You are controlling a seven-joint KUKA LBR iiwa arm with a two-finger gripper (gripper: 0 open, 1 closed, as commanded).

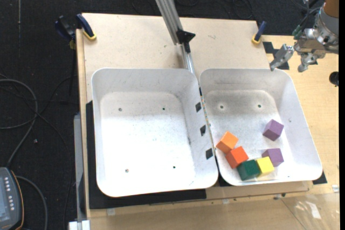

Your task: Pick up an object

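Green block (248, 170) sits nearest the camera, at the front of the right bin (299, 116), touching a yellow block (265, 165) on its right. Red-orange block (237, 155) just behind the green one, a lighter orange block (228, 141) touching it further back. Two purple blocks: one (275, 155) just beside the yellow, one (273, 129) a little apart behind it. Whole cluster lies well apart from the gripper (293, 58), below and slightly left of it in the view. Gripper hangs over the right bin's far right corner, outside the rim, above bare bench (140, 43). Two fingers point downward and stand spread, a clear gap between them, nothing held. Arm (330, 13) enters from the upper right, wrist steeply angled down. Left bin (102, 116) lies far to the gripper's left. Metal pole (164, 0) slants across the bench to the gripper's left, ending at the seam between the bins.
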